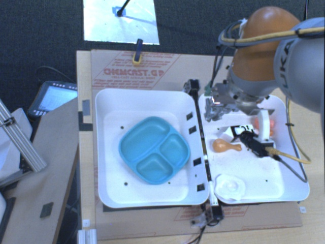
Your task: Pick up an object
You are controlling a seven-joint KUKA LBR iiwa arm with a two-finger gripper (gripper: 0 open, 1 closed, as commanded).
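Where claw [216, 110] hovers, orange drumstick [226, 146] below

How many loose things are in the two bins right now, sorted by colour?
Blue: 1, the divided plate in the left bin.
Orange: 1, the pear-shaped toy in the right bin.
White: 1, the round lid-like piece, also right.
Pink and white: 1, partly hidden item by the arm.
Total: 4

We count two white bins [109, 187], one blue divided plate [154, 150], one orange drumstick toy [226, 146], and one white lid [230, 186].
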